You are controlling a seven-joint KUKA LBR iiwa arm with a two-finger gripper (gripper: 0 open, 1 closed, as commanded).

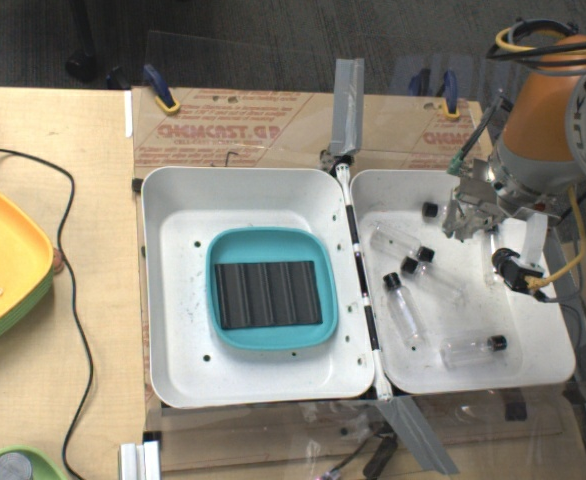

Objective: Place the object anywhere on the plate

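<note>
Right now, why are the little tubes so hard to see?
In the camera view, the clear vials almost vanish against the bright right bin; mostly their black caps stand out. The teal plate shows sharply in the left bin. The gripper looks slightly blurred.

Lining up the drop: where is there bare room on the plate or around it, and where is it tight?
The teal plate has its ridged dark centre bare. White floor of the left bin rings it, widest along the far wall. The right bin is crowded: clear vials scattered mid-floor, the gripper over its far side.
</note>
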